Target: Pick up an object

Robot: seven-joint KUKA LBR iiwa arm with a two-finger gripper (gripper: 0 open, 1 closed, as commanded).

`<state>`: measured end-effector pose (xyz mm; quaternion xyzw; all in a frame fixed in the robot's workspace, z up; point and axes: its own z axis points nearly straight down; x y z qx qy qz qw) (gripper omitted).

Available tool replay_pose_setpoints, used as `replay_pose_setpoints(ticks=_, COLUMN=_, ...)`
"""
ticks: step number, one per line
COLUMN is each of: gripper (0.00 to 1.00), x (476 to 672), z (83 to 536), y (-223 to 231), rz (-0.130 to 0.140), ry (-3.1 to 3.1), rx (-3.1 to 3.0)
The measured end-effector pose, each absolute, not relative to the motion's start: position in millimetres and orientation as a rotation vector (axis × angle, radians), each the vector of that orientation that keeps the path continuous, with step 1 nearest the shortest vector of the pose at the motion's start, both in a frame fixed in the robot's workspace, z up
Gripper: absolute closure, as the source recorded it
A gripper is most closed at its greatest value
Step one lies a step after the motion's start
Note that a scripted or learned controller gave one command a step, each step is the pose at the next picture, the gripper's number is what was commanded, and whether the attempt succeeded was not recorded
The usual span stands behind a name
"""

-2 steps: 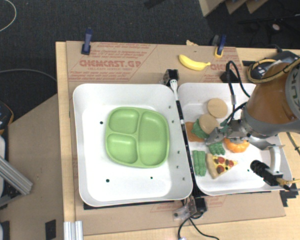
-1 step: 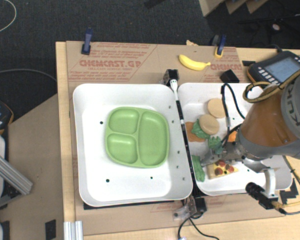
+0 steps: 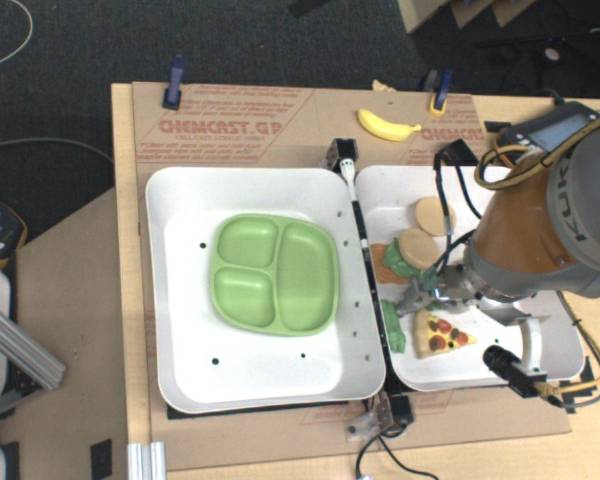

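1. Likeliest target: pizza slice [image 3: 442, 334], flat on the right bin [image 3: 565, 353] floor, lower-middle. Its long axis runs about 10-to-4 o'clock, with the crust toward 4. That it is the target is my guess, since the task names none.
2. Gripper [image 3: 428, 293] sits just beside the slice at its 11 o'clock, low over the bin. The slice therefore lies at 5 o'clock from the jaws.
3. Jaw state: cannot tell. The tip is a small grey-green blur under the wrist, and nothing is seen between the jaws.
4. A green toy [image 3: 393, 328] lies at 9 o'clock of the slice, along the bin's left wall, with its long axis near 12-to-6.
5. Two tan rounds sit at 12 o'clock of the gripper: the near one [image 3: 417, 247] and the far one [image 3: 432, 215]. An orange piece [image 3: 378, 261] lies at 10 o'clock.
6. Left bin [image 3: 180, 268] holds a green divided plate [image 3: 276, 275], well apart from the arm.
7. A banana [image 3: 388, 126] lies on the bench outside the bins, at 12 o'clock.
8. The next move likely needs a short shift toward 5 o'clock, jaws across the slice's narrow width.
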<state>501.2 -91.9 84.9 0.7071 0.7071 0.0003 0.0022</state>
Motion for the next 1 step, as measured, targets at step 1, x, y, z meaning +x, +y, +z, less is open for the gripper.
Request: replay_pose_setpoints(ticks=1, gripper=1.0, x=500.5, z=95.1, y=-91.9, rz=0.002, ry=2.217, rx=2.22)
